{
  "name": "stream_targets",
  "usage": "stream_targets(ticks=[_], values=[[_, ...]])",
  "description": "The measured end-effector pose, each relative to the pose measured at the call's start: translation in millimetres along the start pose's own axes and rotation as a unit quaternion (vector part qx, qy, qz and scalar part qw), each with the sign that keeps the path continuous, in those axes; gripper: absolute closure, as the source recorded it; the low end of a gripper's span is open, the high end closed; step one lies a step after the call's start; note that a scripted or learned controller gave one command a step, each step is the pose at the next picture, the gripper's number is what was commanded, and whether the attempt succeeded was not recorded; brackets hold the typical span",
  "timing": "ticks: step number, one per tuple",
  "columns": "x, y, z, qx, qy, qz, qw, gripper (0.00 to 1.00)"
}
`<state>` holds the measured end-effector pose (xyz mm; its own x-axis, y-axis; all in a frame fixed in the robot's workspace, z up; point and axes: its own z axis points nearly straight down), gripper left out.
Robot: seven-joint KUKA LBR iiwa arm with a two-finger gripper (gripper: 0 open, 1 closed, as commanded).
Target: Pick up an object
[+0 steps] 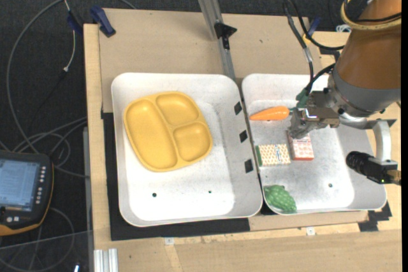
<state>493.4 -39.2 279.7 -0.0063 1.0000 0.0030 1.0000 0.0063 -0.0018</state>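
Over the right-hand white bin [331,191], the gripper [299,132] hangs just above a small red-and-white carton [301,149], whether parted or closed I cannot tell; the carton looks light, stiff and best pinched across its narrow sides.

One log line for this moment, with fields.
hand low in right bin | between carrot and red box | yellow tray in left bin | nothing seen held
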Motion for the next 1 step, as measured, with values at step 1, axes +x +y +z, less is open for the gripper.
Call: stream_targets(ticks=[1], values=[[49.6,-0.9,23.2,0.001,0.0,0.0,1.0,1.0]])
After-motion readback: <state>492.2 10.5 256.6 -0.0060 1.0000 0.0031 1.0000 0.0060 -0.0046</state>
